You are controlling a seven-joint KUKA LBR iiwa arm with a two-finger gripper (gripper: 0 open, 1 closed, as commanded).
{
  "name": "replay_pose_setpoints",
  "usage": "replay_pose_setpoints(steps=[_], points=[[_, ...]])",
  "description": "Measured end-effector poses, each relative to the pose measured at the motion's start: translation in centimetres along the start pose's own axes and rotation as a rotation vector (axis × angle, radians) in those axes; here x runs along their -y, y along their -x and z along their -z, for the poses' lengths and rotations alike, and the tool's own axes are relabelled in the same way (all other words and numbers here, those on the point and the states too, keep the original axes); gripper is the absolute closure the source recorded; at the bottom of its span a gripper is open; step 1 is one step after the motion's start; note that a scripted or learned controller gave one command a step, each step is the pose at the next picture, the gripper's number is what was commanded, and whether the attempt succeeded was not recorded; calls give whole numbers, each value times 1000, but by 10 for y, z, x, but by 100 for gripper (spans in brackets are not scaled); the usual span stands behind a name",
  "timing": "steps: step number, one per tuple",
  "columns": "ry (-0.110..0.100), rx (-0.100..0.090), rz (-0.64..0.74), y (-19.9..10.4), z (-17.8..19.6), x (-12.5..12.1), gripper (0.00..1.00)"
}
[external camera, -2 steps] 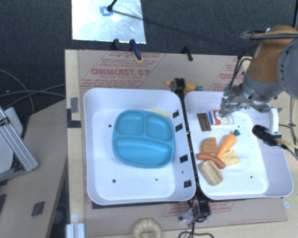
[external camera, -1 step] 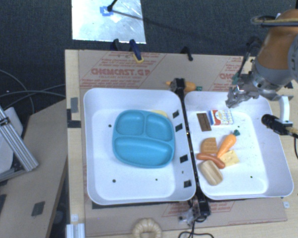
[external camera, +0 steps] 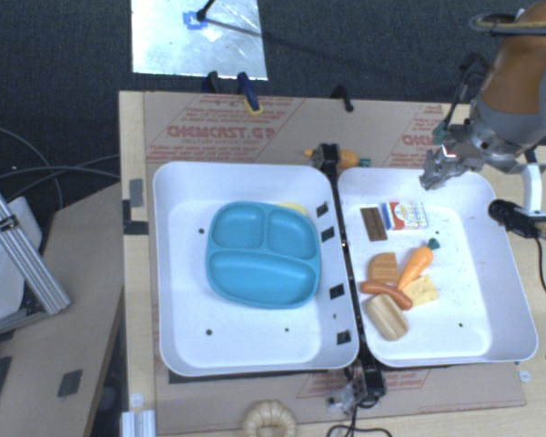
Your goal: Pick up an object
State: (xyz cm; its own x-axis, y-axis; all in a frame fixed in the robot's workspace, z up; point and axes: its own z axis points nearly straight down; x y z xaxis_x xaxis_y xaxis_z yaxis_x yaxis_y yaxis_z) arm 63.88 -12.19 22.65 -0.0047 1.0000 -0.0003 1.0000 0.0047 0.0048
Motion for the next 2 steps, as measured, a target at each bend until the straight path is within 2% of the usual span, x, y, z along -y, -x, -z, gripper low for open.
replay_pose_setpoints(steps=[1,2], points=[[-6,-1,2,-42,-10,33,100],[-5,-3,4,-91,1,61,100]])
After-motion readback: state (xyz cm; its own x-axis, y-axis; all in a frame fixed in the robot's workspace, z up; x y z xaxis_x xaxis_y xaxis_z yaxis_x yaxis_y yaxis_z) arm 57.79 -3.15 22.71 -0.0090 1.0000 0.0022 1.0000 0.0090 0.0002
